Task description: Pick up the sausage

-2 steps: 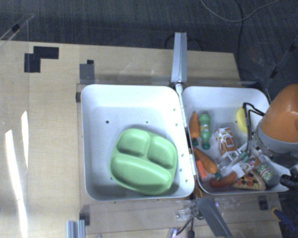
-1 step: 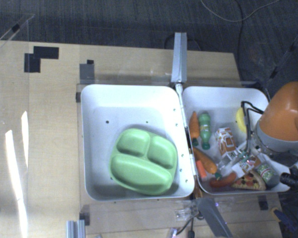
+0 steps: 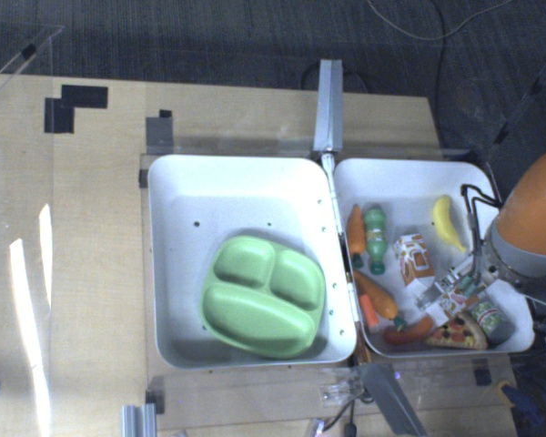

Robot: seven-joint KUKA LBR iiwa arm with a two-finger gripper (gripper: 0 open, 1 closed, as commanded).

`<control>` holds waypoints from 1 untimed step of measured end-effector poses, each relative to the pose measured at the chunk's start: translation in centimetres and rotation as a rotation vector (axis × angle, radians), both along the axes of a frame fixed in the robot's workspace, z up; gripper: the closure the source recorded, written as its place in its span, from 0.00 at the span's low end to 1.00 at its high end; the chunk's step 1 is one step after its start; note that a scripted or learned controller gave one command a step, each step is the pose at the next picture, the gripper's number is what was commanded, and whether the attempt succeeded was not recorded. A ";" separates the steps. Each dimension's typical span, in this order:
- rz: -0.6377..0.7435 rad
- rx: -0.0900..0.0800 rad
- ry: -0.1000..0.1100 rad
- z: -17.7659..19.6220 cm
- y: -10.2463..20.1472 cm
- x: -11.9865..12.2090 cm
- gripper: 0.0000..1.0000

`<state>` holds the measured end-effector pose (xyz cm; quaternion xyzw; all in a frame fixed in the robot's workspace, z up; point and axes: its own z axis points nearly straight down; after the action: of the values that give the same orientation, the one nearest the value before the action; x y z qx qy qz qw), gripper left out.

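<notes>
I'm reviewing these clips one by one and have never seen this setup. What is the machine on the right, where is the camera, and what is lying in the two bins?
One camera looks down at a slant on a bench. The grey arm with an orange band reaches in from the right; its gripper is low in the right bin, among toy foods: a banana, a green bottle, a carrot, a pizza slice and the reddish sausage. The left bin holds a green divided plate. I cannot see anything gripped.
</notes>
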<state>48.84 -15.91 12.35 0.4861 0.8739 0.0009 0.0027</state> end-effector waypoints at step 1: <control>0.000 0.001 0.000 -1.4 3.0 0.0 0.00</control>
<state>48.86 -12.94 10.96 0.4861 0.8739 0.0012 0.0025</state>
